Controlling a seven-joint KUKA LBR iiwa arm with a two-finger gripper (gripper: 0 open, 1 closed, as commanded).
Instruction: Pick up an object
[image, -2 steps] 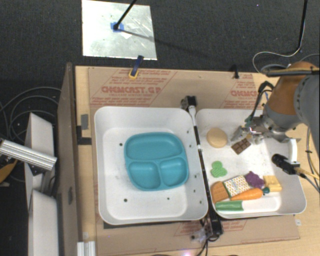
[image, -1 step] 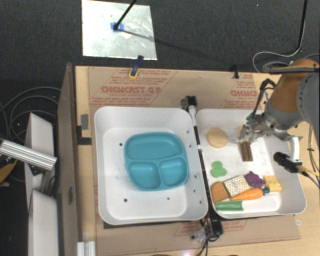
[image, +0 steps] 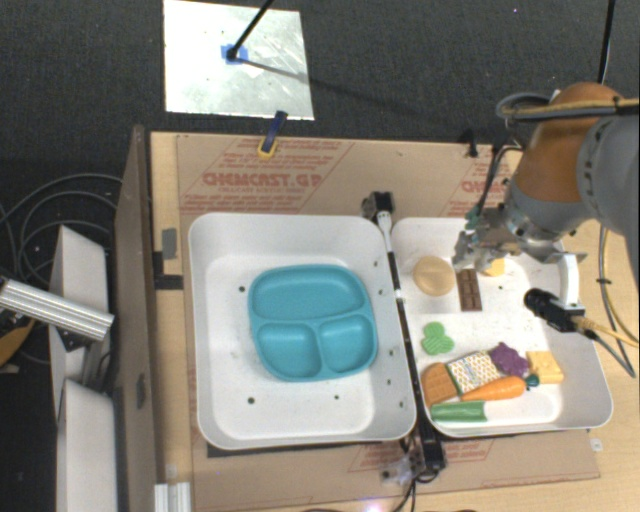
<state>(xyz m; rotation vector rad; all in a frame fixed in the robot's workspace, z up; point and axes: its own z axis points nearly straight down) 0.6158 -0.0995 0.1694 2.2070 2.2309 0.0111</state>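
Over the right bin (image: 598, 398), the end effector (image: 478, 250) hung near the far wall; whether it was open or closed could not be told. A good pick probably called for a straight descent centred on one item, clear of its neighbours. The tan bread roll (image: 434, 275) lay just beside the end effector toward the blue tray (image: 312, 320), with the brown bar (image: 468, 289) close by.
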